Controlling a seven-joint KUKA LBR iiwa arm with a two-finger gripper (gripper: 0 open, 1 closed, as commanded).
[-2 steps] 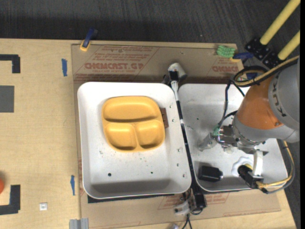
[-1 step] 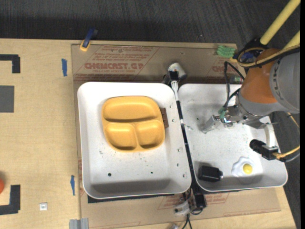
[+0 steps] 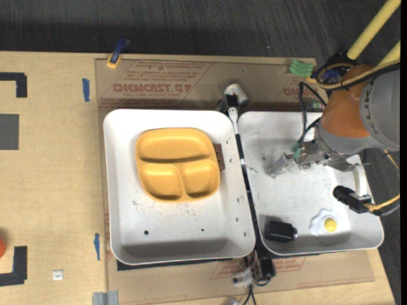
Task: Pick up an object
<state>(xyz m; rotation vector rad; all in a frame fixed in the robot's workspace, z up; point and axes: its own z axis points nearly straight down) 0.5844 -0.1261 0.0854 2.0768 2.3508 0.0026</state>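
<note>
Tool point(image 3: 278, 166): low in right bin point(image 3: 267, 132), grip state can't tell.
Risk: closes on bare floor; black block point(image 3: 280, 230), fried egg point(image 3: 329, 223) lie nearer.

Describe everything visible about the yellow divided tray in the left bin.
The yellow divided tray looks like matte molded plastic with rounded corners. It has three compartments: one long one on the far side and two smaller ones on the near side, all bare. It lies flat and right side up on the floor of the left bin, toward the far right part, with its right edge close to the bin's right wall.
</note>
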